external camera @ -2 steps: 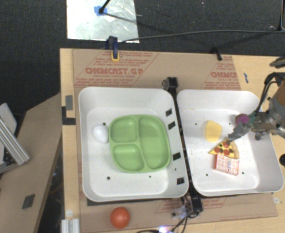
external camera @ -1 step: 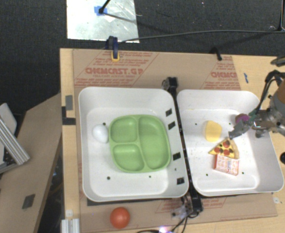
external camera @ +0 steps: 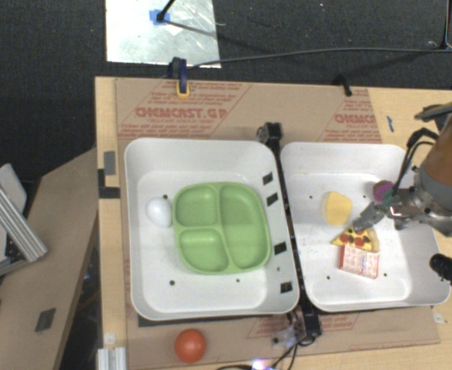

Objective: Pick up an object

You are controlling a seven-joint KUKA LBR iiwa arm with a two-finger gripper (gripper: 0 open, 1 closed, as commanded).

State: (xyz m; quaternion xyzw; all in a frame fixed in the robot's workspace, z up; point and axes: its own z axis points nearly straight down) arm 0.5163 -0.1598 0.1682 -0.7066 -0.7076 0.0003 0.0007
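In the right bin [external camera: 310,284] lie a yellow rounded piece [external camera: 337,206], a toy pizza slice [external camera: 356,240] and a pink and white carton [external camera: 359,263] just below it. A purple object [external camera: 383,188] shows beside the arm's wrist. My gripper [external camera: 363,222] reaches in from the right, its tip low between the yellow piece and the pizza slice. Nothing is seen held in it.
The left bin [external camera: 145,284] holds a green divided plate [external camera: 219,227] and a white egg [external camera: 159,211] at its left. A red ball [external camera: 190,344] rests on the bench in front of the bins. A black divider with clips [external camera: 281,230] runs between the bins.
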